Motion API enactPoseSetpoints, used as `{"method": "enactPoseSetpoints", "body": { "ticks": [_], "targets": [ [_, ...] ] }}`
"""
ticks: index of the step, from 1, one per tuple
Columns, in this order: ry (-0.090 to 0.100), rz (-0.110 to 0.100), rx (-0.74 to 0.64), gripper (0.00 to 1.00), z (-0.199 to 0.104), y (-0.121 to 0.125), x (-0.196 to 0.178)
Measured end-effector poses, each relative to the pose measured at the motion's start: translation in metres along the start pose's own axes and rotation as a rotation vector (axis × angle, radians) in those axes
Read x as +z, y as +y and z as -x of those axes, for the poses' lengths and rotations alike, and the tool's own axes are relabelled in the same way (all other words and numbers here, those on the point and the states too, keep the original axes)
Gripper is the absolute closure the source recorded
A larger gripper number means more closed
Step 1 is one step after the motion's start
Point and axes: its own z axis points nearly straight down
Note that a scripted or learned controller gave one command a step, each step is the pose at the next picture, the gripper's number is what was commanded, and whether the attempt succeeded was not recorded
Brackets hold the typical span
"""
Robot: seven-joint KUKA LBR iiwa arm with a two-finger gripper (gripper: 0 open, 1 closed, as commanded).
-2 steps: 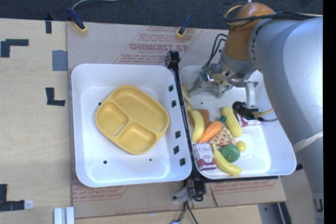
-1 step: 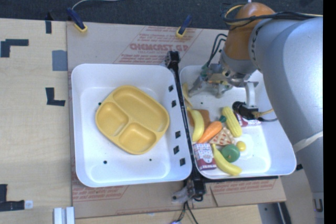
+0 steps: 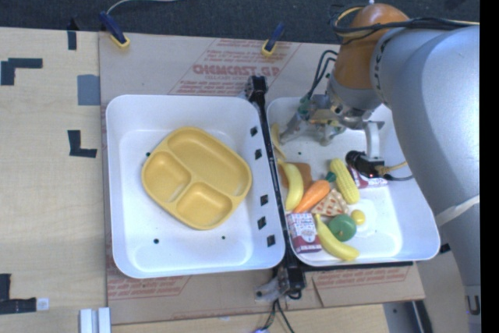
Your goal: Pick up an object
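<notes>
The tool (image 3: pixel 312 125) hangs over the far part of the right bin (image 3: pixel 390 234), under the grey arm (image 3: pixel 425 90) with its orange band (image 3: pixel 362 51). I cannot tell its state, because the view is too blurred there. Nothing is seen between its tips. The toy food lies just nearer than the tool: a banana (image 3: pixel 294 185), a carrot (image 3: pixel 313 196), a corn cob (image 3: pixel 344 180), a green fruit (image 3: pixel 341 227), a second banana (image 3: pixel 337 244) and a small packet (image 3: pixel 304 232). To the tool's left, in the other bin (image 3: pixel 125 168), rests a yellow tray (image 3: pixel 196 177) with compartments. Both bins stand on the worktop (image 3: pixel 47 168).
</notes>
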Motion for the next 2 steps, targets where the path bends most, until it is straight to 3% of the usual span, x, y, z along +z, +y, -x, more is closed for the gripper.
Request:
{"method": "enactPoseSetpoints", "body": {
  "ticks": [2],
  "targets": [
    [0.000, 0.001, -0.001, 0.00, 0.0001, -0.0003, 0.0000]
  ]
}}
